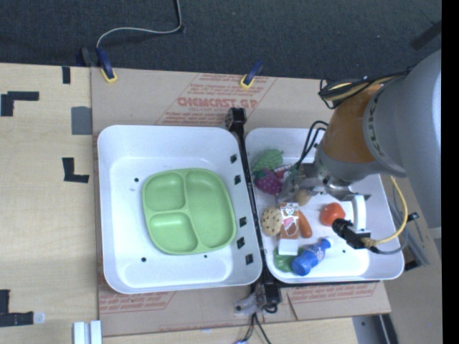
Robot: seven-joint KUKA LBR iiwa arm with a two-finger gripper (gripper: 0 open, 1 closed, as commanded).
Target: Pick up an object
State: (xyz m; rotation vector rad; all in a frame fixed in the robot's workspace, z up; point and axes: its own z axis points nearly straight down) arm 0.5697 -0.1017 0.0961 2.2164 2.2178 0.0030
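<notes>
From the overhead camera we see the arm (373, 131) reaching in from the right and bending down over the right bin (380, 267), its wrist low among the toys, which suits a pick attempt from the pile there. The claw (300, 186) sits at the upper middle of that bin, just beside the purple grapes (270, 183) and a green leafy toy (270, 159); we cannot tell whether it is spread or pressed together, since the wrist and cables cover it, and we see nothing clearly caught in it. The things to choose from all lie crowded in the right bin's left half: a cookie (271, 221), a small carton (289, 219) touching it, an orange carrot (305, 226) beside that, a red tomato-like piece (332, 213), a blue bottle (310, 256) near the front wall, and a white block (287, 247) over something green. We judge the grapes or the items next to them the likeliest target, and the tight packing could make a clean grip hard. The left bin (115, 192) holds a green divided plate (189, 210) lying flat in its middle, perhaps as a drop place. Both bins rest on a cardboard sheet (208, 99) clipped to the wooden desk (39, 213), which carries dark tape marks; behind it is dark carpet with a loose cable (143, 29).
</notes>
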